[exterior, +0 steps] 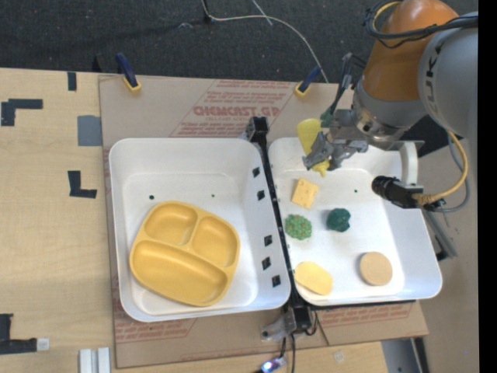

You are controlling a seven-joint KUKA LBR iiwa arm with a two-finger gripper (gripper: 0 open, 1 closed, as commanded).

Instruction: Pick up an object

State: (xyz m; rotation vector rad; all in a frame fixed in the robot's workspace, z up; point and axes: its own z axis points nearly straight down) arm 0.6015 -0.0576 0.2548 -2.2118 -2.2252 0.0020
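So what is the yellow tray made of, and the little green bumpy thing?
The yellow tray looks like hard plastic: smooth, a bit shiny, with moulded rounded sections. The green bumpy thing looks like toy broccoli, probably plastic or rubber; its lumpy surface looks dull, but it is too small to tell for sure.

1. My right bin (404, 286): smooth glossy white plastic.
2. Yellow tray (185, 252) at 9 o'clock: shiny moulded plastic.
3. Broccoli (297, 226): rough, matt.
4. Bench board (225, 111) at 12: matt cardboard.
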